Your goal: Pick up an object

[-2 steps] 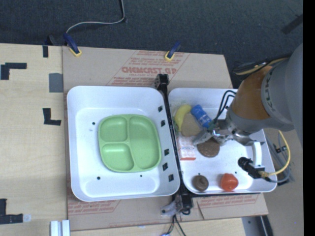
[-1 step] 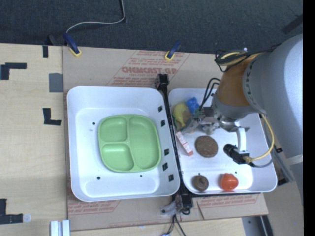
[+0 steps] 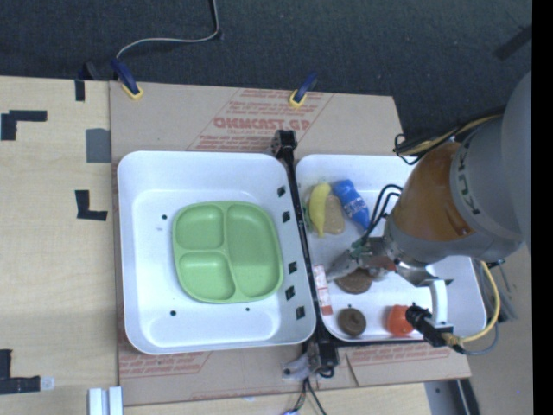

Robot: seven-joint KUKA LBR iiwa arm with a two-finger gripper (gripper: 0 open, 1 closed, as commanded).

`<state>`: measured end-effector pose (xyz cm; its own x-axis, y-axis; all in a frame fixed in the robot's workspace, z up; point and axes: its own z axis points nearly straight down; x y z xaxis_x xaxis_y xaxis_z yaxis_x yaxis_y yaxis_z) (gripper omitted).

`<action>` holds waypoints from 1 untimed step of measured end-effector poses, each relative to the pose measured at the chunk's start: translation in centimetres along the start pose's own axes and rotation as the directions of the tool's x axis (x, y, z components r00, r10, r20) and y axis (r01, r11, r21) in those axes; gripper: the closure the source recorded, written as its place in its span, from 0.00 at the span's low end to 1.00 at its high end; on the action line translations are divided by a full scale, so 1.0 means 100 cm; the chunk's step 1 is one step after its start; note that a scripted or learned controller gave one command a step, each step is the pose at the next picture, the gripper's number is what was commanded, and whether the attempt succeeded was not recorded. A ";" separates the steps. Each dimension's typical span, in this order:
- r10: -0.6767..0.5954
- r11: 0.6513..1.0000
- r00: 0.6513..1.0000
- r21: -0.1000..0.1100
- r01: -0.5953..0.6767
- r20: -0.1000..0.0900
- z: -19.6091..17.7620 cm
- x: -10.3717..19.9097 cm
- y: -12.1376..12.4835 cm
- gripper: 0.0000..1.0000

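Right bin (image 3: 393,173): arm (image 3: 449,206) hides part; brown disc (image 3: 353,281) half-covered.

A divided plate (image 3: 228,252) sits mid left bin (image 3: 138,188); in the right bin (image 3: 393,169), 2 items lie near its left edge, 3 toward its front edge.

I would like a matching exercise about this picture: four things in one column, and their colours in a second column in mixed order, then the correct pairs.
Things:
1. divided plate in the left bin
2. bottle
3. banana
4. small object at the right bin's near edge

Colours:
A. yellow
B. orange-red
C. light green
D. blue

Pairs: 1-C, 2-D, 3-A, 4-B
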<state>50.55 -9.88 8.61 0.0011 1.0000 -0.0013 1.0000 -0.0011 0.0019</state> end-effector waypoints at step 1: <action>0.000 1.000 1.000 0.000 0.000 0.000 -0.009 0.000 0.000 1.00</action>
<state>50.58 -9.90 9.56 0.0009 1.0000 -0.0016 1.0000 -0.0009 0.0017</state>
